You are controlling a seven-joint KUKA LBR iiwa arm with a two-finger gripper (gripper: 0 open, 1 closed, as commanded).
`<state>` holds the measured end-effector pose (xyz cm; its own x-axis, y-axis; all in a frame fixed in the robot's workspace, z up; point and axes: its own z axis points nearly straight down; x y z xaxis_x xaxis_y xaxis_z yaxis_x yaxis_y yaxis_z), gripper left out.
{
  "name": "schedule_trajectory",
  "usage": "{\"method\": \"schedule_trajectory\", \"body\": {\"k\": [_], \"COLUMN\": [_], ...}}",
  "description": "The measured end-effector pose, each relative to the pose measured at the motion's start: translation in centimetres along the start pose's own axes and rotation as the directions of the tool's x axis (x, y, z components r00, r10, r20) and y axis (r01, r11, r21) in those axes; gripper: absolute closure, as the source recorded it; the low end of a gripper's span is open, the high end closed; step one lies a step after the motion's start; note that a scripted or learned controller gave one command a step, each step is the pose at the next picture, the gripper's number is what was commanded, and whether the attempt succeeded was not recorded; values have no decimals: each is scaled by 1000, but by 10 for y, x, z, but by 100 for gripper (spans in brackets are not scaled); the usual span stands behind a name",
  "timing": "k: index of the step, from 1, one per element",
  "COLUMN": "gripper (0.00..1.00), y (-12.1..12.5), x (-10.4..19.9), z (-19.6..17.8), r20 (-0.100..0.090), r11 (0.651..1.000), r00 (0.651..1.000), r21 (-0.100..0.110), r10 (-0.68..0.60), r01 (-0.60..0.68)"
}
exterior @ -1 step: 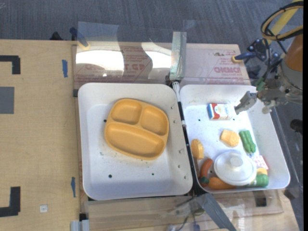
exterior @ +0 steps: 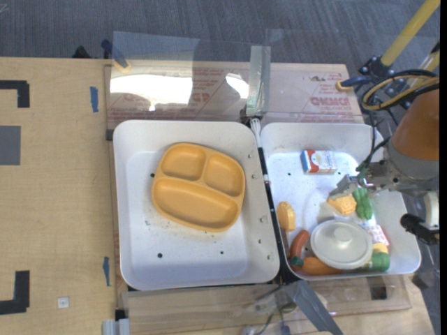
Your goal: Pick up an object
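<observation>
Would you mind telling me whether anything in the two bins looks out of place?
Nothing is spilled or damaged. The orange tray lies flat but skewed in the left bin; toy foods crowd around a white lid in the right bin.

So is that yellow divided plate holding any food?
Empty: the yellow plate shows three bare compartments, lying flat in the left bin.

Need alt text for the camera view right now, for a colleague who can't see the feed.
The gripper hangs low in the right bin over a yellow and green toy, beside a white lidded bowl and a small carton. The left bin holds an orange divided plate.
</observation>
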<state>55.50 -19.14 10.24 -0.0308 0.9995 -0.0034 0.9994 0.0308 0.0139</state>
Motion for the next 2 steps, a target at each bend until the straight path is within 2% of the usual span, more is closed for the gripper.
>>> {"method": "schedule_trajectory", "body": {"k": [1, 2], "gripper": [0, 0], "y": [8, 1], "x": [-31, -21], "z": [-23, 5], "r20": [-7, -16], "r11": [974, 999], "r00": [974, 999], "r21": [9, -7], "r10": [-225, -45], "r01": [225, 45]}}
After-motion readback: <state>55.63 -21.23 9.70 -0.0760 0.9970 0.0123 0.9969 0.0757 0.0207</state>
